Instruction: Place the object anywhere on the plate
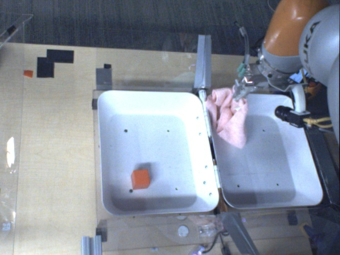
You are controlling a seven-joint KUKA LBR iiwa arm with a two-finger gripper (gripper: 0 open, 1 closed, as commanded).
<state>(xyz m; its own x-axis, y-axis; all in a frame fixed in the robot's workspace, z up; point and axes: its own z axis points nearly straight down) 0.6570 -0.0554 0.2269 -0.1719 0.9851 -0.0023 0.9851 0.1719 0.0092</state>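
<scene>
We are seeing two shallow white bins (159, 206) sitting on a pale wooden bench (48, 158), the gripper (241, 86) clamping a hanging pink cloth (229, 116) whose top is partly hidden.

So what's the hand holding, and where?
The hand grips the pink cloth by its upper edge; the rest hangs over the right bin.
</scene>
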